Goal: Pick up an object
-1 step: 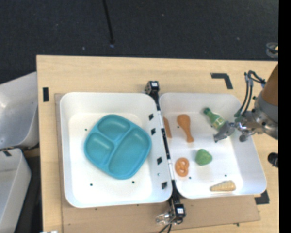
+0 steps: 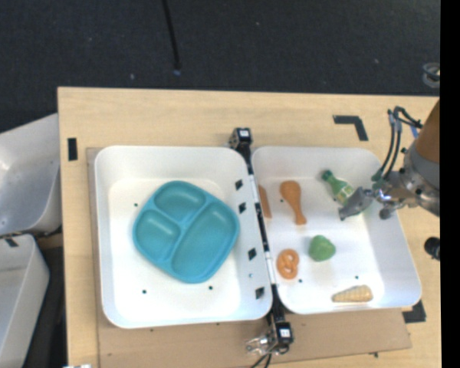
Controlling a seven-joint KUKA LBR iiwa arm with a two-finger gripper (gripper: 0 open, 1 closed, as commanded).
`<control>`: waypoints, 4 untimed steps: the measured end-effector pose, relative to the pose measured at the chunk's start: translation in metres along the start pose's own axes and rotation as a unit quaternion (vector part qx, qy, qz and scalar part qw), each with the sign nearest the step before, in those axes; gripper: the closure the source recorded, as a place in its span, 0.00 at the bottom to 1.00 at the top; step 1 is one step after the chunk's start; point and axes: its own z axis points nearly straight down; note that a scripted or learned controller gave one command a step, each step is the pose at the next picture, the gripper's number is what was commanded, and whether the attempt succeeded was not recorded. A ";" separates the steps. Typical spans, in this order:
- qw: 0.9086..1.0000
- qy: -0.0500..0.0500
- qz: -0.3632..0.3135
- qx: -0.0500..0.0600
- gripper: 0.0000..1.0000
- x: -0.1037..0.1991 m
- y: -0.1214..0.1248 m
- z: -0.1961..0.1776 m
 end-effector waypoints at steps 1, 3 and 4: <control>1.000 -0.001 0.001 0.002 0.00 -0.004 0.009 0.050; 1.000 -0.001 0.003 0.001 0.00 -0.005 0.005 0.118; 1.000 -0.001 0.005 -0.001 1.00 -0.006 0.006 0.106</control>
